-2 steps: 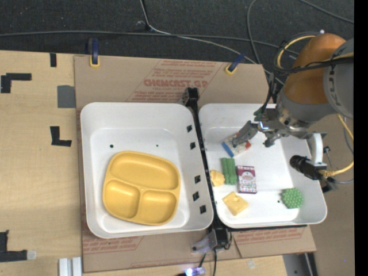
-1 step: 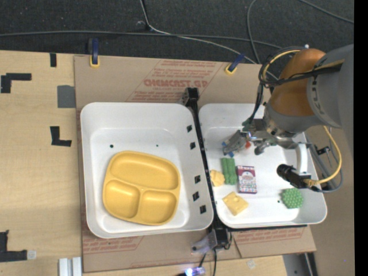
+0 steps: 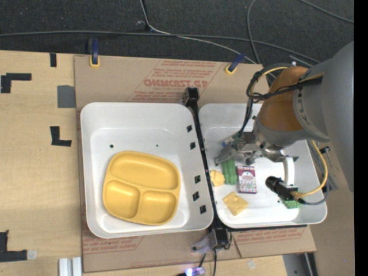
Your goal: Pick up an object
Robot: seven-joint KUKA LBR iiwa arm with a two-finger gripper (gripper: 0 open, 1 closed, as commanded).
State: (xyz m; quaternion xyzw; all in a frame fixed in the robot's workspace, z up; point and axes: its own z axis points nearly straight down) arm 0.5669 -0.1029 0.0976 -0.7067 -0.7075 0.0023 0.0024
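Two bins. Left bin (image 3: 92,154): one yellow tray (image 3: 141,187). Right bin (image 3: 313,214): two yellow pieces (image 3: 236,203), one green block (image 3: 229,172), one pink box (image 3: 246,179). Claw (image 3: 233,150) over block, grip unclear, arm hiding bin's far right.

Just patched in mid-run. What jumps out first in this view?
The big yellow tray filling the left bin grabs the eye first. Next, the grey arm with its orange band, reaching into the right bin, its tool low over a green block. Beside that lie a pink-and-white box and two pale yellow pieces.
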